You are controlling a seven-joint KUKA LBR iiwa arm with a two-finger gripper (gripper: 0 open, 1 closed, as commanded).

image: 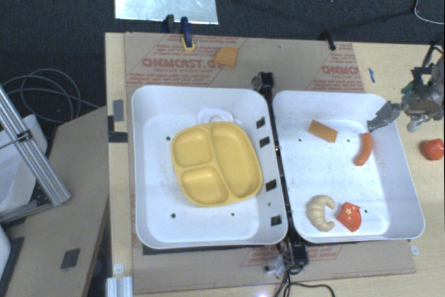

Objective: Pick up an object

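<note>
Overhead, two shallow white plastic bins sat side by side on the bench, with the grey arm's two-finger gripper (389,115) at the right edge of the frame.

Largest first: the left white bin (149,170) held a yellow three-compartment plastic tray (215,163), with a small white piece showing behind it. The right white bin (400,177) held an orange block (322,131) at its upper middle, an orange-red sausage (363,149) right of it, a cream croissant (321,211) and a red strawberry-like piece (349,216) near the lower wall. The gripper hovered just above the sausage's upper end; whether its fingers were parted could not be told, and nothing showed between them.
</note>
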